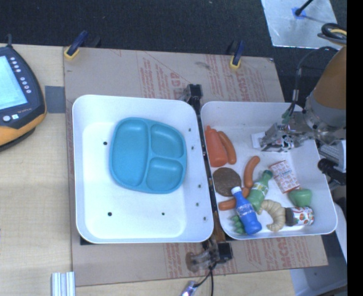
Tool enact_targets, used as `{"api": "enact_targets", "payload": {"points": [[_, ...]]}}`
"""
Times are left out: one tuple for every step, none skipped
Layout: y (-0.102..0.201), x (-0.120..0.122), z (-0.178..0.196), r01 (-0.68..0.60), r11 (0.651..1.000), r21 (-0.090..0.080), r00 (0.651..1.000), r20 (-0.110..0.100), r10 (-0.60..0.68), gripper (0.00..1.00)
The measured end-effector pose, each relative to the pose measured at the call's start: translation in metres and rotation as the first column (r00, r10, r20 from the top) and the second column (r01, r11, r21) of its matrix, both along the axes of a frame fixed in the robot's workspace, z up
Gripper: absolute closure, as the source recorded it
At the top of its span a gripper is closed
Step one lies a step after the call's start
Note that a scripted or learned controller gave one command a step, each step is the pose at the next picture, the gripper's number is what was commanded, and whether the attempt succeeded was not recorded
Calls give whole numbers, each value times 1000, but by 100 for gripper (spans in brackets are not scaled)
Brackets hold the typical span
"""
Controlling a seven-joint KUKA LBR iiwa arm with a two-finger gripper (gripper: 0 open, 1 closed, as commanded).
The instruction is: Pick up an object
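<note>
Pincer (278, 139) hovers in right bin (243, 111), fingers' state unclear. Sausage (251, 170) lies just below-left, carrots (217, 145) further left.

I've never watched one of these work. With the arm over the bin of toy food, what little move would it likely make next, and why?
Probably a short drop straight down. The gripper hangs over the upper right part of the right bin, with nothing seen between its fingers. The orange sausage and the small red-and-white packet lie just below it in the view, so it may shift toward one first.
</note>
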State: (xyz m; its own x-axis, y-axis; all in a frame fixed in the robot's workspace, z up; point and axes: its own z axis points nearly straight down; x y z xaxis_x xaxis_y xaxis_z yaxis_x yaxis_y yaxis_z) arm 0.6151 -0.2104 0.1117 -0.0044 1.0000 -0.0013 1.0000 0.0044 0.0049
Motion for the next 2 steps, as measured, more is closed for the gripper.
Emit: {"api": "enact_targets", "payload": {"points": [[46,39,-10,0,1000,-8,1000,9,0,0],[103,45,-11,-1,1000,-7,1000,1,1,0]]}}
